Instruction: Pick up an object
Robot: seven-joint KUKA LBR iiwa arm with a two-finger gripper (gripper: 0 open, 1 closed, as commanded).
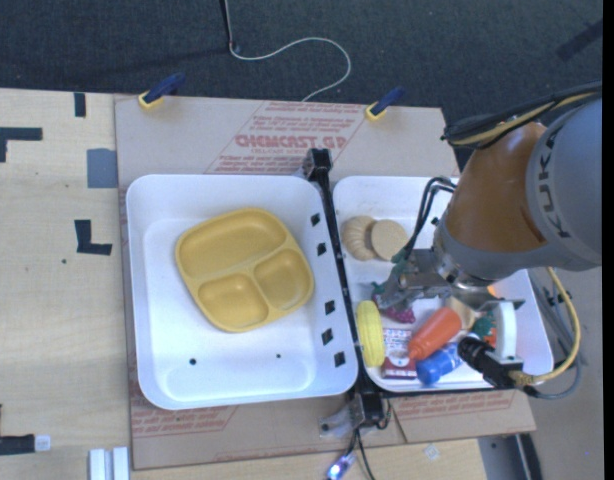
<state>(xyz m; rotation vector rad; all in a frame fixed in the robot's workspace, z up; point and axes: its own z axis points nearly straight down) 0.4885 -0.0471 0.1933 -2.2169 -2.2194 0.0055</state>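
Nearest the camera in the right bin [407, 196], just in front of the pincer [403, 286] and slightly to its right, lies a blue toy [440, 365]. An orange carrot [434, 334] slants across just above it. Beside these, in front of the pincer and a little to its left, a red and white packet [395, 350] lies flat. A yellow corn cob [369, 334] runs lengthwise along the bin's left wall, touching the packet's edge.

Directly under the pincer sits a small green piece [388, 293] with something purple [399, 314] just in front of it; what either of them is cannot be made out. Behind the pincer, toward the far left corner of this bin, two round tan biscuits [359, 236] lie side by side and touching.

The left bin [237, 368], well to the pincer's left, holds one yellow divided plate [245, 268], lying flat and turned at a slant, with bare white floor in front of it.

Both bins rest on a cardboard sheet [277, 143] on the desk [47, 298].

The pincer hangs low over the middle of the right bin, right at the green piece. Whether it is wide or narrow cannot be told, and nothing can be seen held in it. The grey and orange arm [507, 203] covers the bin's right half behind it.
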